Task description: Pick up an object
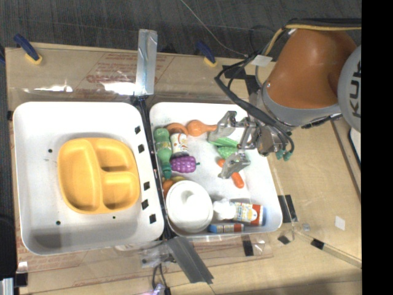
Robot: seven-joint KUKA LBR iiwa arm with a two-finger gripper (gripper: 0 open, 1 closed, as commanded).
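Observation:
My gripper (229, 145) hangs over the upper right part of the right bin (270, 192), its two grey fingers (225, 125) spread wide apart, open. A small green piece (226, 142) lies in the gap between them; whether it touches either finger is unclear. An orange carrot-like piece (237, 179) sits just below the lower finger. To the left are purple grapes (183, 163), an orange gourd shape (199, 127), a green bottle (163, 147) and a small labelled bottle (179, 142).
A white round bowl (189, 204), a white bottle with a colourful label (243, 212) and a blue-red marker (225, 228) fill the right bin's front. The left bin (31, 134) holds a yellow divided tray (98, 174). Black cables (236, 85) loop behind the wrist.

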